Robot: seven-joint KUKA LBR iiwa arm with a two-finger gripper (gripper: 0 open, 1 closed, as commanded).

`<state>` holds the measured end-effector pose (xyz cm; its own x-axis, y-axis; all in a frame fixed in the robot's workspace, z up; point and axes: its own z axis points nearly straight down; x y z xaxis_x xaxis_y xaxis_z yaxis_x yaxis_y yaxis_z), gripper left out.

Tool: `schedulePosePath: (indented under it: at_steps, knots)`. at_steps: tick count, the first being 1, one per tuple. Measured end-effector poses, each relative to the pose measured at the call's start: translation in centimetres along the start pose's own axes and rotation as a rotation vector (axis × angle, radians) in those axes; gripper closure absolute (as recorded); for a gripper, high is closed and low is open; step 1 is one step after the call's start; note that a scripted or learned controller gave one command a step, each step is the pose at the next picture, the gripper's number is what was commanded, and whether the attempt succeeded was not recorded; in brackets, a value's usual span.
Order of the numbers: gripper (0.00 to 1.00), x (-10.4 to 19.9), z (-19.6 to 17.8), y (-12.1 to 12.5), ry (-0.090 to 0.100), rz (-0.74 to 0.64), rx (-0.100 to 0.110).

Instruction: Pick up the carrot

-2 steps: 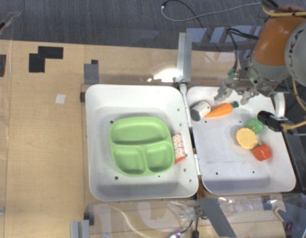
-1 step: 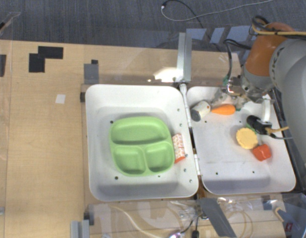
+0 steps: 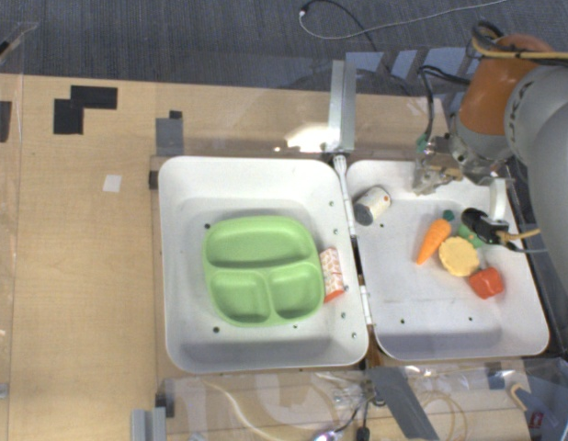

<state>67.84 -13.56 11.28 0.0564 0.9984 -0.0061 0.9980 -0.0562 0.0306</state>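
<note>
light wood tabletop (image 3: 73, 274) fills most of the view, w/ black tape patches (image 3: 82, 107) near its far left edge & a small white square (image 3: 112, 184) closer in. beyond the far edge, dark grey carpet floor (image 3: 174, 16); a thin cable (image 3: 357, 28) loops across it. metal upright bracket (image 3: 343, 104) stands at the back btwn the two bins, bright light glare (image 3: 312, 138) on the wood beside it. clear plastic sheet edge (image 3: 16, 154) at left.
</note>
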Motion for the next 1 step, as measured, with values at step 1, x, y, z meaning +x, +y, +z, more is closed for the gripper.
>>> schedulePosePath:
  at_steps: [1]
  knots:
    - [0.0, 0.0, 0.01, -0.01, 0.0, -0.001, 0.0]
